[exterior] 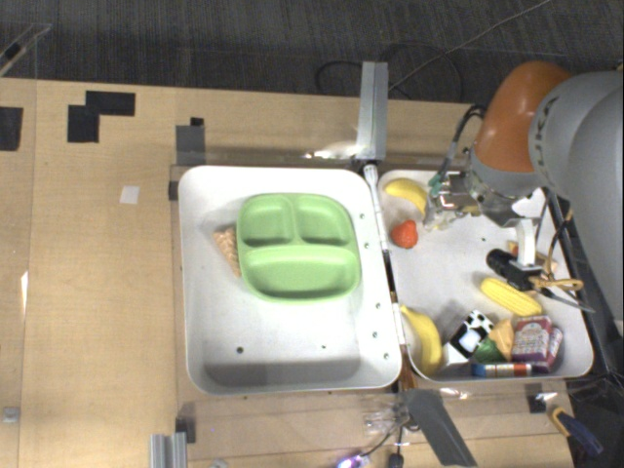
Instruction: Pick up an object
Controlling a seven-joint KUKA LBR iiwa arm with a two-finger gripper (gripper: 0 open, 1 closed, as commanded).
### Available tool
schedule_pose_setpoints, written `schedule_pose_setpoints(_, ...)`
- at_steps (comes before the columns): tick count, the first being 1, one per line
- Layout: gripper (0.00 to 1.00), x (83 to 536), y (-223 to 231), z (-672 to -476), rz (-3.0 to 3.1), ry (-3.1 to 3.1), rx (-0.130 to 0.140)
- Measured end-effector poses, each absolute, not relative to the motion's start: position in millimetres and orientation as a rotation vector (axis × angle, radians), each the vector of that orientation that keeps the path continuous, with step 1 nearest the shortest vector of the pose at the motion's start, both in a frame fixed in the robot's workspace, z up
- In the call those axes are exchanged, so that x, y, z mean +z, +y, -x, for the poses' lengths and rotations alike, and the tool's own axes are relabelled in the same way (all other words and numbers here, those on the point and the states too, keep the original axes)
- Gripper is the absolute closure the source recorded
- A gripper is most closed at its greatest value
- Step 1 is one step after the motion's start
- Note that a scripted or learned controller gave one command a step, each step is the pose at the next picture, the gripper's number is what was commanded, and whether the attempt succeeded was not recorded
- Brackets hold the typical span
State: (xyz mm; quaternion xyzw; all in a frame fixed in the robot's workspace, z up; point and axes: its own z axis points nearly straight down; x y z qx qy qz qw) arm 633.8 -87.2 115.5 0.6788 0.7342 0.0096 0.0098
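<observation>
My gripper (442, 206) hangs over the far part of the right bin (444, 261), reaching in from the right. Just left of it lies a yellow banana (407, 195), and a small red fruit (405, 233) sits a little nearer and to the left. Nothing shows between the fingers. A yellow corn cob (510, 296) lies toward the bin's right side. Along the near edge are a second banana (424, 335), a black-and-white toy (472, 331), a purple packet (534, 341) and a marker (502, 368).
The left bin (210, 339) holds a green divided plate (295, 245) with a tan, grainy item (226, 249) poking out from under its left edge. A metal post (373, 115) stands behind the wall between the bins. The grey arm with its orange band (517, 125) fills the upper right.
</observation>
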Motion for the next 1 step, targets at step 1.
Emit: schedule_pose_setpoints(1, 1.00, 187.0, -22.2, -669.2, -2.144, 2.290, 0.008)
